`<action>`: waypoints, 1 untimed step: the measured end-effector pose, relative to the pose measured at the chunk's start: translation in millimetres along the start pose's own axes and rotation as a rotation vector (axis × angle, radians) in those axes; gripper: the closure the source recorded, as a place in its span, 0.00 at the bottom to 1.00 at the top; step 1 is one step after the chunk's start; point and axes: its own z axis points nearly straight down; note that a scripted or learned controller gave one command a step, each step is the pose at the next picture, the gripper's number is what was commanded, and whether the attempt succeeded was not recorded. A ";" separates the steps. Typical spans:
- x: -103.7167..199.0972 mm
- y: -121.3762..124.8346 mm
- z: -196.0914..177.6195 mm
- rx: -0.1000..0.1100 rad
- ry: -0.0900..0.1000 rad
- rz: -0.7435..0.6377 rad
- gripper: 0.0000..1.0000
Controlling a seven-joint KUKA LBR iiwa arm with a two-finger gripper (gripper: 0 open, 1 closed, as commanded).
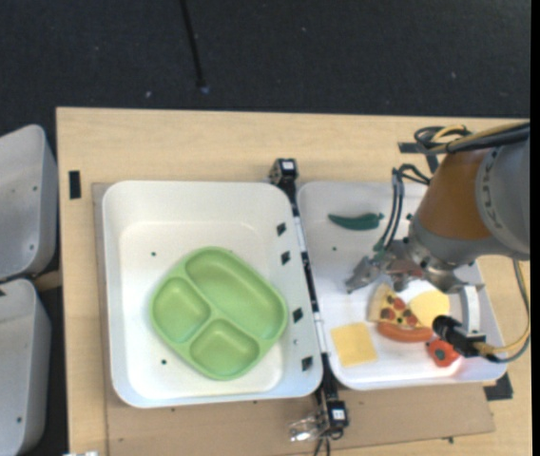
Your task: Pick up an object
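Green divided plate (218,313), seemingly unlabelled

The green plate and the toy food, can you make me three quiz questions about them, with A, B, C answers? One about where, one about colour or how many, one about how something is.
1. Where is the green plate?
A. In the left bin
B. In the right bin
C. On the floor

2. How many sections does the green plate have?
A. One
B. Three
C. Six

3. How is the yellow cheese slice lying?
A. Standing on its edge
B. Hanging from the end effector
C. Flat on the bottom of the right bin

Answers:
1. A, the plate sits in the left bin, away from the toy food.
2. B, ridges split it into three hollows.
3. C, it lies flat in the right bin, beside the pizza slice, apart from the end effector.
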 end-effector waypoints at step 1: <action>-1.0 1.1 -12.8 -0.005 0.000 0.006 1.00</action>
